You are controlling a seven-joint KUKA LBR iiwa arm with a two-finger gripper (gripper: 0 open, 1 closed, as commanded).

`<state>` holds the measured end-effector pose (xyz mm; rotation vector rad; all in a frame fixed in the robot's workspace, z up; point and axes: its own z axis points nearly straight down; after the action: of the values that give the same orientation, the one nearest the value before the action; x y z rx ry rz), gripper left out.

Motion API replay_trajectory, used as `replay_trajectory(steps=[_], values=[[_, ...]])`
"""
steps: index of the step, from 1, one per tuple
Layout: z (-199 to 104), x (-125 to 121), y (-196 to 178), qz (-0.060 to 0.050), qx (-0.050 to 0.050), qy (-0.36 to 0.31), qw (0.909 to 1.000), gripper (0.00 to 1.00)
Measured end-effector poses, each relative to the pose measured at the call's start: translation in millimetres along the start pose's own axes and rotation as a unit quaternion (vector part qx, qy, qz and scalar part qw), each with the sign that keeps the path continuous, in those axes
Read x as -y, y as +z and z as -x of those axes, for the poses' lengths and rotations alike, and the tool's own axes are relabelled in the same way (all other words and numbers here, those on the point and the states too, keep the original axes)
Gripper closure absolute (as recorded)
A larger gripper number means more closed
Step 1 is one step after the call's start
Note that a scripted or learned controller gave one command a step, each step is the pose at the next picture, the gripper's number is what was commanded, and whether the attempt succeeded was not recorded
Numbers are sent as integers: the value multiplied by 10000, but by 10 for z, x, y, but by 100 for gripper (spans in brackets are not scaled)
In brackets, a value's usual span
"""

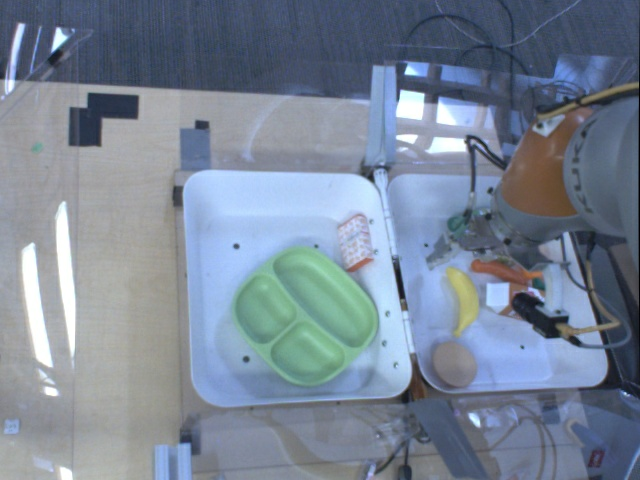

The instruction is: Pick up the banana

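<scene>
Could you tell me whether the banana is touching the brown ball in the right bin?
Apart. The camera view shows a strip of white bin floor between the lower end of the banana and the top of the brown ball.

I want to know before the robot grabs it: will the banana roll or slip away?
The banana lies flat on its curved side in the right bin, so it probably won't roll, though it could spin if nudged. Its skin looks smooth, so it might slip between the fingers. It seems stiff, not floppy.
</scene>
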<state>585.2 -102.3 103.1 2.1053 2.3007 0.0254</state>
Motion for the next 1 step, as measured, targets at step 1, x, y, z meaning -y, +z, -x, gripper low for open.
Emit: replay_trajectory(steps=[1], values=[[36,354,121,-61,-19,-351,9994,0]])
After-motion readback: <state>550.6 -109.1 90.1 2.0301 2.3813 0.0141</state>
